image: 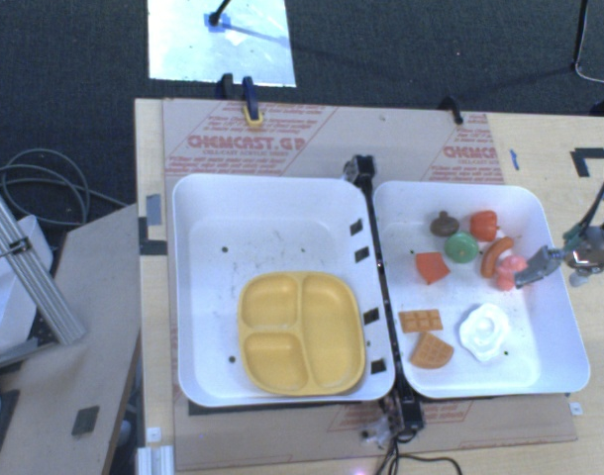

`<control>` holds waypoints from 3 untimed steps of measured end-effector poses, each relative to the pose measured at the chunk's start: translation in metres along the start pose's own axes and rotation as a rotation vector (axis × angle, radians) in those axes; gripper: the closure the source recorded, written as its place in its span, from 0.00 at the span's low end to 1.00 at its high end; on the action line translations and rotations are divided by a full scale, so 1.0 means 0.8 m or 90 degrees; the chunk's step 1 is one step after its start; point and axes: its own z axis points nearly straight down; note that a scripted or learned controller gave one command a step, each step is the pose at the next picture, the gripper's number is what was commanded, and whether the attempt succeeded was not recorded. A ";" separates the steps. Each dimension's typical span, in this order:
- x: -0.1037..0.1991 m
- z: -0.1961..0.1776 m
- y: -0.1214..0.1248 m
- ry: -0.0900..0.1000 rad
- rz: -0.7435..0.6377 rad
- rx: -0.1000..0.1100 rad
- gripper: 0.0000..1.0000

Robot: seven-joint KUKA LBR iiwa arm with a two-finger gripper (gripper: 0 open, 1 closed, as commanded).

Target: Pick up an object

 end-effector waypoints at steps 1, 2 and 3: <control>-0.013 0.179 0.018 0.002 0.001 0.007 0.00; 0.014 0.205 0.120 0.000 -0.004 -0.003 0.00; 0.084 0.205 0.191 0.002 -0.003 0.004 0.00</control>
